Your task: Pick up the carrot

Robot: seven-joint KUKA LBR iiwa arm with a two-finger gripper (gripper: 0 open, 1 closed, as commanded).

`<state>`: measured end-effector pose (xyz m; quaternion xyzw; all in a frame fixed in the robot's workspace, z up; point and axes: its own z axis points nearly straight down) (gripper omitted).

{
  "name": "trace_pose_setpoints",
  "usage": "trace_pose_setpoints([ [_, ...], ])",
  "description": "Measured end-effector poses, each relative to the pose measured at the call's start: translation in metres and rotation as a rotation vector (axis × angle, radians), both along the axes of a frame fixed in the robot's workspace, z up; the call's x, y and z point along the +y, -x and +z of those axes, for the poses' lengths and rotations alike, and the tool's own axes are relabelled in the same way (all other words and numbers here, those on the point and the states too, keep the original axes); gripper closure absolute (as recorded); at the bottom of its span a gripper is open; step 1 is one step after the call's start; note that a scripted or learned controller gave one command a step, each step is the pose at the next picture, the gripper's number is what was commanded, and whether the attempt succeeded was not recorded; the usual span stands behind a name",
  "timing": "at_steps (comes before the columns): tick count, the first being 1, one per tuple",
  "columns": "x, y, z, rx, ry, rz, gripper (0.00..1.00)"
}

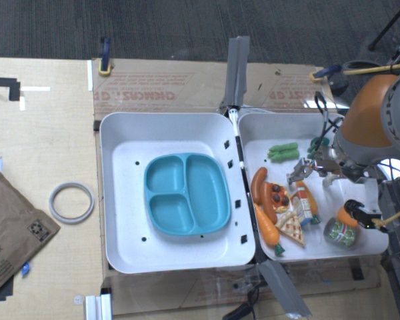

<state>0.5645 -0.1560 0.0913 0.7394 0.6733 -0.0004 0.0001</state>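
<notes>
The carrot [267, 227] is orange with a green tip. It lies in the right bin [367, 255] near the front left corner, slanting along the bin's left wall beside a pizza slice [292, 227]. My gripper [313, 175] hangs over the middle of the right bin, up and to the right of the carrot and well apart from it. It looks open, with nothing between its fingers. A small orange bottle [305, 204] lies just below the gripper.
Around the carrot the right bin also holds a red sausage [259, 184], green beans [283, 152], a round can [340, 233] and an orange toy [352, 213]. In the left bin [120, 145] sits a teal divided plate [187, 193]. A tape ring [71, 201] lies on the bench at left.
</notes>
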Motion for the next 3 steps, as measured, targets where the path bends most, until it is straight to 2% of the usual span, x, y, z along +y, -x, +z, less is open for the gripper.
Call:
trace_pose_setpoints([
  [1,-0.053,0.065,0.000,0.005,-0.015,-0.180,0.00],
  [2,-0.055,0.065,0.008,0.004,-0.008,-0.183,1.00],
  [3,0.019,0.061,0.128,0.003,0.000,-0.177,1.00],
])
